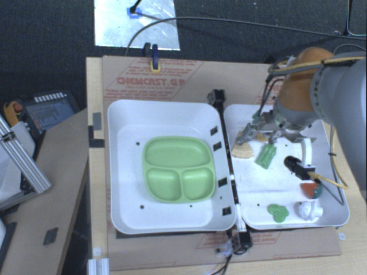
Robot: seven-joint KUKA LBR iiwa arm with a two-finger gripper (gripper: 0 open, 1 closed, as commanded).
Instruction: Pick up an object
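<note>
In the camera view the gripper point(252, 133) hangs low over the far-left part of the right bin point(338, 211), just above a pale tan piece point(243, 150) with a green block point(266, 156) just to its right, so I judge this the reaching step, with nothing seen between the fingers; whether they are spread or closed I cannot tell. The green block's long axis runs near-left to far-right, so a grasp would need the fingers set across that line before closing.
</note>
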